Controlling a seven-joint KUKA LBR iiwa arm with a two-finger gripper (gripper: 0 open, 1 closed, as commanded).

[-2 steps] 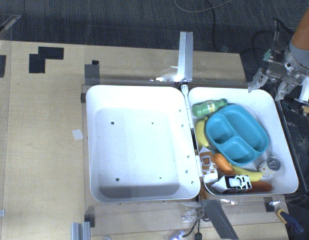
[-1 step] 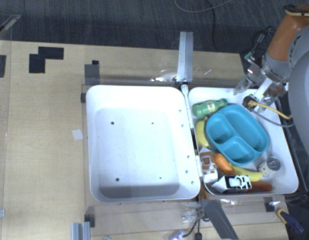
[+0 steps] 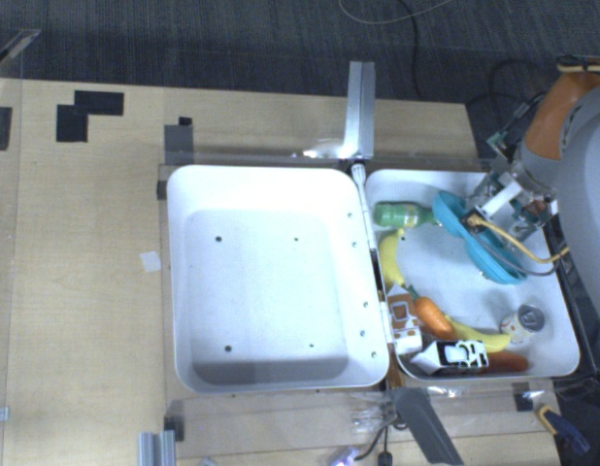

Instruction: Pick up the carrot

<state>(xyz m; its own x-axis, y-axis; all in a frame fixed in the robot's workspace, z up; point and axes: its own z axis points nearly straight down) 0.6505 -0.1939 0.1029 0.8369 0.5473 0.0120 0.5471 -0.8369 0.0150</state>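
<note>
The grey two-finger gripper [image 3: 496, 205] hangs over the right white bin's [image 3: 570, 357] far corner, above a blue plastic dish [image 3: 480, 241]; whether it grips anything I cannot tell. The small orange carrot [image 3: 434, 316] lies near the bin's front, beside a yellow banana [image 3: 389, 260], so this looks like the approach step, and the next move calls for travelling forward and descending onto the carrot.

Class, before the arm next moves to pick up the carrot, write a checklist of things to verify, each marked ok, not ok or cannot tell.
1. Carrot in view in the right bin: ok.
2. Carrot free of neighbours: not ok; the banana and a small box crowd it.
3. End effector above the carrot: not ok; it sits by the blue object, toward the bin's far side.
4. Fingers open: cannot tell.
5. Carrot uncovered from above: ok.
</note>
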